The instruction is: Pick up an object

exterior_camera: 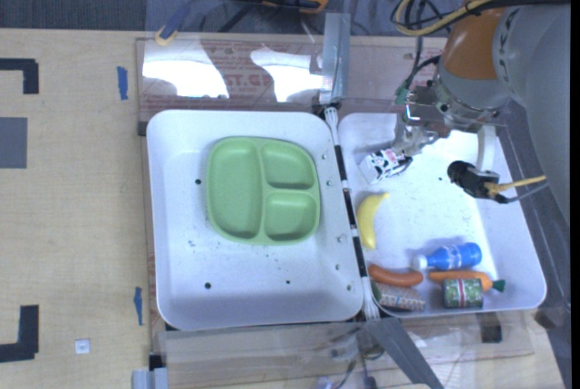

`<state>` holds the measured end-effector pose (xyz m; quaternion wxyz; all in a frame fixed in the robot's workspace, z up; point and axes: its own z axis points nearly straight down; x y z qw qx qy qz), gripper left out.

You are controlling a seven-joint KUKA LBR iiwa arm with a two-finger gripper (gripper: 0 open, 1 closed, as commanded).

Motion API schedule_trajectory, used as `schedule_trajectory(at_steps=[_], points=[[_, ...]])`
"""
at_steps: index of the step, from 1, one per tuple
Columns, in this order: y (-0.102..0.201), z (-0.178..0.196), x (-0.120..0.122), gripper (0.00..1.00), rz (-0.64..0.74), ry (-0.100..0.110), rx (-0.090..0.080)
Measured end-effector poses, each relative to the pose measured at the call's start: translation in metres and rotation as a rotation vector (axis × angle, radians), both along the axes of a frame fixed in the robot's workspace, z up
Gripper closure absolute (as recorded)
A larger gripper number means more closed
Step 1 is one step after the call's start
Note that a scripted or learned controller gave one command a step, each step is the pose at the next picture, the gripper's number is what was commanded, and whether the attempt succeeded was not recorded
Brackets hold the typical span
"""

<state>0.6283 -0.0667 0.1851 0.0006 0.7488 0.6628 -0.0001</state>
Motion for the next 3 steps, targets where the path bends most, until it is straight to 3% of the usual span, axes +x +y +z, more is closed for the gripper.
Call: schedule_trajectory(at_steps=[1, 2, 3], points=[[0.000, 0.000, 0.000, 0.00, 0.000, 0.000, 0.000], [-0.065, -0.095, -0.059, 0.00, 0.011, 0.001, 0.002], [-0.053, -0.094, -0.145, 0.00, -0.043, 0.002, 0.002]])
